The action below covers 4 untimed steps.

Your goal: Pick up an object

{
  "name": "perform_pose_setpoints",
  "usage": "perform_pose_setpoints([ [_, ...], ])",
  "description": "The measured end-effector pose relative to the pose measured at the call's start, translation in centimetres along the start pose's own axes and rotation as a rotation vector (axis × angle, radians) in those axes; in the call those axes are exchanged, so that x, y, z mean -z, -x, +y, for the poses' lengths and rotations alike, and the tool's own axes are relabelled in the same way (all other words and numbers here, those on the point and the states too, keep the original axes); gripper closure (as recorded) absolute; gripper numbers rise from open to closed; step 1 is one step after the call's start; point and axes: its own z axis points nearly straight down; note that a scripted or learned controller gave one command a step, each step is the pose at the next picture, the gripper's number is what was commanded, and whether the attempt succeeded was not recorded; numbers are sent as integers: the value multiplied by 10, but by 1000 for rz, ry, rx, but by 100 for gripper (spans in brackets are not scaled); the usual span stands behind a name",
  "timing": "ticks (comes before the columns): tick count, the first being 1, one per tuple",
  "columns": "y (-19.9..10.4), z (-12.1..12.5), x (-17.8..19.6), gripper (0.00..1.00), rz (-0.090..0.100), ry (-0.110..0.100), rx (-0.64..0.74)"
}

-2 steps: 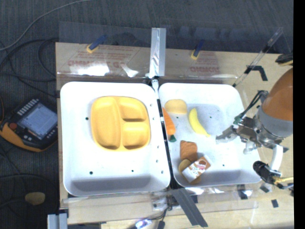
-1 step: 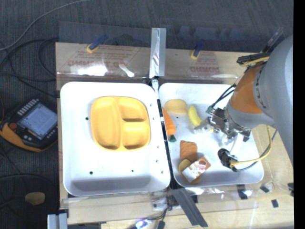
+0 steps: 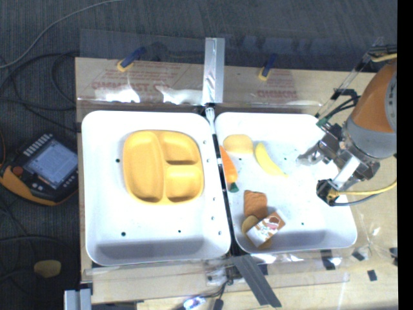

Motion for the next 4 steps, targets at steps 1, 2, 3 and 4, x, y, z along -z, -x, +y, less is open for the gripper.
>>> perform_pose_setpoints([
  [1, 23, 9, -12, 0, 1, 0, 157],
  [2, -62, 52, -40, 0, 0, 0, 301],
  [3, -79, 59, -127, 0, 6, 11, 434],
  [4, -80, 59, -116, 100, 5, 13, 436],
])
